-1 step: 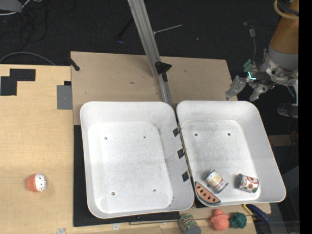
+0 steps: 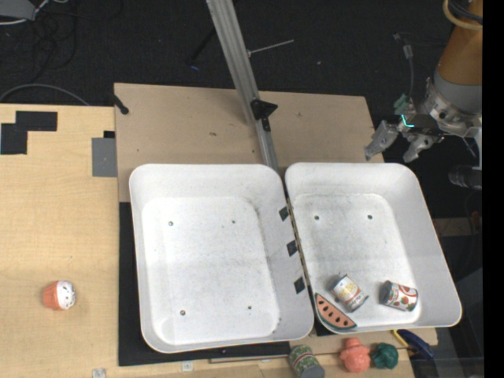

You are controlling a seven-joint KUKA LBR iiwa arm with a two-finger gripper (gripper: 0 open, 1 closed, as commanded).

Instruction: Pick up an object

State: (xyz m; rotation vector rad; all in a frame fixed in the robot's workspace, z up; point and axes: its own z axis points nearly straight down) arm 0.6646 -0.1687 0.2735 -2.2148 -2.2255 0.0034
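My gripper [image 2: 398,143] hangs above the far right corner of the right bin [image 2: 354,181], with its two fingers spread apart and nothing between them. The arm rises from it at the right edge, with the orange band at the top. Three small objects lie at the near end of the right bin: a watermelon slice [image 2: 334,312], a small can [image 2: 348,291] and a second can with a red and white label [image 2: 398,295]. All three are far from the gripper, toward the front of the bench.
The left bin [image 2: 157,187] sits beside the right one. A metal rail [image 2: 240,61] runs from the back down to the bins' junction. Outside the bins at the front lie a green can [image 2: 302,360], a pink toy [image 2: 354,356] and a dark green toy [image 2: 385,355]. A red and white ball [image 2: 59,295] rests at far left.
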